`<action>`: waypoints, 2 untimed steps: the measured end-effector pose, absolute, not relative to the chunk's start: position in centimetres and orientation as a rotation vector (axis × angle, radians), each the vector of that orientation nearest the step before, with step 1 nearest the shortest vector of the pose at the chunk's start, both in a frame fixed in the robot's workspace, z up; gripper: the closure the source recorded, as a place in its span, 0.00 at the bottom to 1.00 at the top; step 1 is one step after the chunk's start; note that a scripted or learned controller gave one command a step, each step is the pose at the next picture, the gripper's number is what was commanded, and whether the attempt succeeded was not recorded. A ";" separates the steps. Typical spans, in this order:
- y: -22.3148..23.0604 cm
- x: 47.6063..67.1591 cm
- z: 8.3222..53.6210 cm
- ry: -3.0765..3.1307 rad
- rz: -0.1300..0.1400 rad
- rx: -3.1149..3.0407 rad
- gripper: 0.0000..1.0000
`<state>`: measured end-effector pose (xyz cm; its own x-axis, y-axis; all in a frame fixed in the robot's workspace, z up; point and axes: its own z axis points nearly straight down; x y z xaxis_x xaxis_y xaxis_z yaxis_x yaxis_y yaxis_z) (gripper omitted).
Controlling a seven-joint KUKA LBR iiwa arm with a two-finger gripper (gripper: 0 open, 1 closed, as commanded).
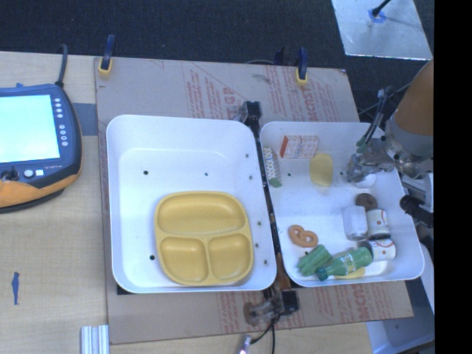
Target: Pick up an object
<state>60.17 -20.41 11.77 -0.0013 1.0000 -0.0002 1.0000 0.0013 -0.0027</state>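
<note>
We see a yellow divided tray (pixel 204 238) in a white bin (pixel 184 135), a green bottle (pixel 345 262), and a brown pretzel (pixel 302 236).

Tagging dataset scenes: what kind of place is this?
Likely a robotics lab grasping bench: two white bins on clamped cardboard, a teach pendant beside them, toy food such as a pretzel, and the gripper over the right bin.

Teach pendant (pixel 33 142) on bench left; blue clamps (pixel 107 54) hold cardboard sheet (pixel 221 87).
</note>
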 end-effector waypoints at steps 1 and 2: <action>-18.2 59.8 20.6 -2.226 -0.001 -2.218 1.00; -10.3 65.7 24.7 -2.226 -0.003 -2.214 1.00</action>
